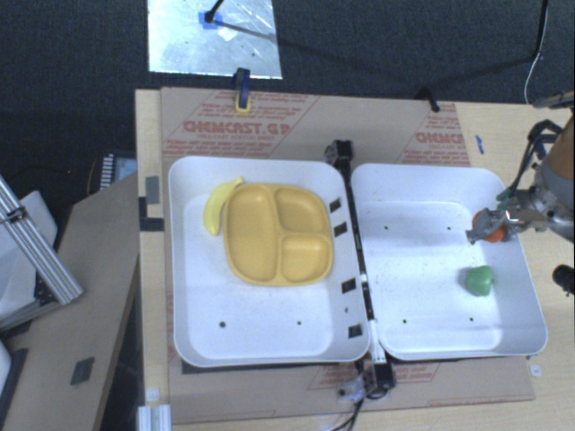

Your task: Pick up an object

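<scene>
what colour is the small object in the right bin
Green; the small object lies near the right bin's right wall, clearest in the camera view.

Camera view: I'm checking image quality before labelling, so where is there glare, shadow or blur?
In the camera view, the crinkled silver foil sheet at top glares brightest; the two shallow white bins look evenly lit, with soft shadow along their walls; the small green object is soft-edged, and the grey two-finger gripper at the right is too blurred to read.

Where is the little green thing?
The green object lies in the right bin, near its right wall, just below the gripper.
</scene>
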`<state>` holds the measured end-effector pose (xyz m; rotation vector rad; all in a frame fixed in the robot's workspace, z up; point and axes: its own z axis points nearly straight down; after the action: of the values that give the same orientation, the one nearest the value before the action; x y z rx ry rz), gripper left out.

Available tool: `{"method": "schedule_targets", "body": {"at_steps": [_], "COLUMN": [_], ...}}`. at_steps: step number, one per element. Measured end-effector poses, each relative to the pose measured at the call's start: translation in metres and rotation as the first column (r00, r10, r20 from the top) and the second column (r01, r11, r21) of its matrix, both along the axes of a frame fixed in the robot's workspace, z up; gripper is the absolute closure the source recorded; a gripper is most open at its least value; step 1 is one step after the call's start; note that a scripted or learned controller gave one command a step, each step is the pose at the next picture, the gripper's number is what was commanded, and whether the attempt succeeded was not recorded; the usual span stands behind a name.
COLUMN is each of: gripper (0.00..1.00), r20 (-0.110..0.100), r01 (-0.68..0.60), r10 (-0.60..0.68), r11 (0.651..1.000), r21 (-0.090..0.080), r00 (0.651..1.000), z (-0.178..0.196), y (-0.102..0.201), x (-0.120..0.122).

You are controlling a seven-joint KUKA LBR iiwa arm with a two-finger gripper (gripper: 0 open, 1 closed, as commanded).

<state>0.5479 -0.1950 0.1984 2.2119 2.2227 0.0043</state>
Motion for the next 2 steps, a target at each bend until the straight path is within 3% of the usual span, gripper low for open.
{"method": "schedule_targets", "body": {"at_steps": [1, 2], "gripper": [1.0, 1.0], "r20": [0.002, -0.005], "r01": [-0.001, -0.004], "r10": [0.001, 0.004], "r11": [1.0, 1.0], "r21": [-0.001, 0.003], "r00": [1.0, 1.0], "z": [0.064, 0.053], "y": [-0.003, 0.053], "x": [0.0, 0.001]}}
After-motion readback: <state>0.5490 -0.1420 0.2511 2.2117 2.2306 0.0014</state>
